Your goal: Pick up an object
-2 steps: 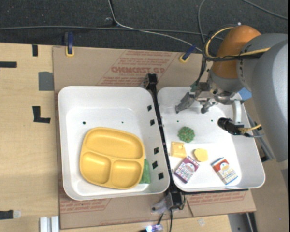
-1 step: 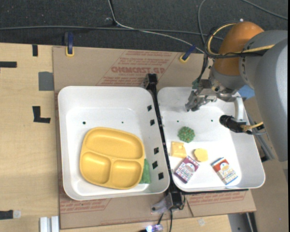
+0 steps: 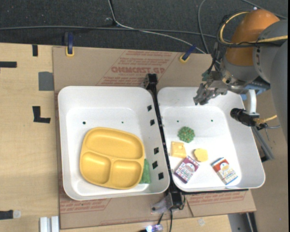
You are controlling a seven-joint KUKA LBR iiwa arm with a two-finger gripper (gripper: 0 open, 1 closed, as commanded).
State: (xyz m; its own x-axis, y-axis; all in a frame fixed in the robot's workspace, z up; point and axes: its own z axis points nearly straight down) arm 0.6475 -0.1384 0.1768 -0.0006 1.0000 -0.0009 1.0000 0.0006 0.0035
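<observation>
Green, the broccoli [image 3: 186, 134] lies in the right bin [image 3: 241, 180], near its middle, well below and slightly left of my gripper [image 3: 203, 96], which hangs over the bin's far edge. Gripper state: cannot tell. Descent must angle toward the camera.

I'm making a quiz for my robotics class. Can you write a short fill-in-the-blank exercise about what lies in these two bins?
1. The yellow tray lies in the ____ bin.
2. The broccoli lies in the ____ bin.
3. The tray has ____ compartments.
4. The gripper hangs over the right bin's ____ edge.

Missing words: left; right; three; far
</observation>
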